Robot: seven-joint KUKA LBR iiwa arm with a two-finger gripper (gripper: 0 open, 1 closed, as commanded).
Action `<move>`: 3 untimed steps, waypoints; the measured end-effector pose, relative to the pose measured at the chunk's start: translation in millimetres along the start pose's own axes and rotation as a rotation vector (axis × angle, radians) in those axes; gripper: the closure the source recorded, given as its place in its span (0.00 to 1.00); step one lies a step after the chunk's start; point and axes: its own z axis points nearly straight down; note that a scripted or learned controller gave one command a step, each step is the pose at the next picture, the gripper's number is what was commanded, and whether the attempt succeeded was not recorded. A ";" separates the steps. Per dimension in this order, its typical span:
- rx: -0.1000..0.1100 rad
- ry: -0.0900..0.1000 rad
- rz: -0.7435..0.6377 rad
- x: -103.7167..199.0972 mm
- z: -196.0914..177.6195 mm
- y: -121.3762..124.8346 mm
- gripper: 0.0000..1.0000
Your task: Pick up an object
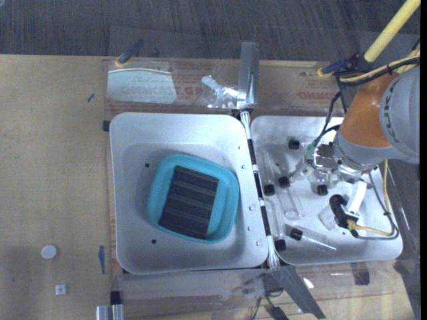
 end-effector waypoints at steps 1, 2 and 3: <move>0.008 0.012 0.031 -69.1 -0.6 31.4 0.00; 0.004 0.004 0.030 -71.2 -10.0 32.0 1.00; 0.010 -0.001 0.101 -5.6 -69.6 46.5 1.00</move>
